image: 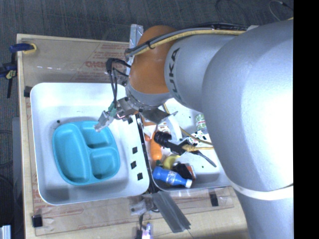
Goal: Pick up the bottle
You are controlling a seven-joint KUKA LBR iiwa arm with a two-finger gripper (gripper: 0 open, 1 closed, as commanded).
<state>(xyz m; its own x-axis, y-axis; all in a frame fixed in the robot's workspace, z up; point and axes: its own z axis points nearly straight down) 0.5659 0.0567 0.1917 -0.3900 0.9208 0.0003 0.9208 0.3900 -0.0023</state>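
A blue bottle (168,177) with a white cap lies on its side at the front of the right bin (209,183), among other items. My gripper (104,119) hangs over the left bin (45,98), at the far right corner of a blue compartment tray (85,152). It is well left of the bottle, across the wall between the bins, and I see nothing held in it. The big grey arm and its orange band (149,68) hide most of the right bin.
Next to the bottle the right bin holds an orange item (156,152), a yellow piece (170,161), a black-handled tool (174,146) and a black object (185,171). The blue tray takes up most of the left bin's floor. The wooden bench (75,59) surrounds both bins.
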